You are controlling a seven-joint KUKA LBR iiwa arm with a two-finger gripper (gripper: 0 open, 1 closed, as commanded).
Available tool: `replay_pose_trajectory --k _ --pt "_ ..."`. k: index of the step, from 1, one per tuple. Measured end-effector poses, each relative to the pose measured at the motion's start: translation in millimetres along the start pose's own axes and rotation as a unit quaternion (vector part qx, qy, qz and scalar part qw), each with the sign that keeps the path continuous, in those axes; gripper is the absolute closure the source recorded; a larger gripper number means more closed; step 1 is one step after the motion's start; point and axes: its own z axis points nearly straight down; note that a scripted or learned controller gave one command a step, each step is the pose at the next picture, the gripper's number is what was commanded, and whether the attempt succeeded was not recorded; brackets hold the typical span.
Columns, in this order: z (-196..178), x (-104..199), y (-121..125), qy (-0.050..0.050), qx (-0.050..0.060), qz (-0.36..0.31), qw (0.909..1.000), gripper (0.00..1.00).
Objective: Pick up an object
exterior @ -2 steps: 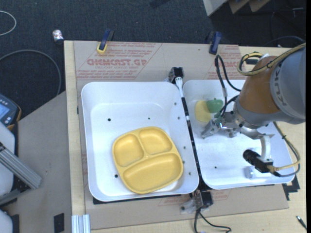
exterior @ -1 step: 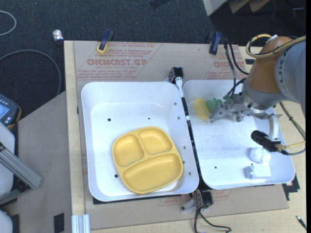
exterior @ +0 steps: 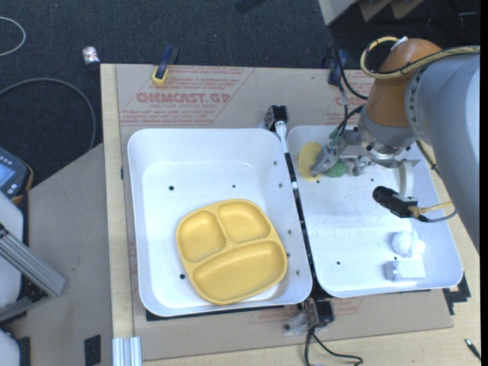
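Note:
My gripper (exterior: 341, 161) is low over the far left corner of the right bin (exterior: 358, 273). Right beside and partly under it lies a small yellow and green object (exterior: 310, 158), close to the bin's left wall. The gripper's body hides part of this object, and I cannot see whether it is gripped. A small round white object (exterior: 405, 242) and a white blocky piece (exterior: 404, 268) lie near the right bin's front right corner. A yellow divided plate (exterior: 231, 250) rests in the left bin (exterior: 152, 166), toward its front.
A black plug on a yellow cable (exterior: 393, 200) hangs from the arm over the middle right of the right bin. The grey arm (exterior: 450, 105) covers the bin's far right corner. Clamps sit at the bins' shared wall (exterior: 293, 185), front and back.

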Motion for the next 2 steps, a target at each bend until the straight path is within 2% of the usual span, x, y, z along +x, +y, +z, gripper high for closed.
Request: replay_pose_trajectory --k 1,2 --pt "-105.5 29.0 -107.4 0.001 0.002 0.003 1.0000 0.00" --pt "-35.7 -9.4 -142.1 0.001 0.007 0.005 1.0000 0.00"
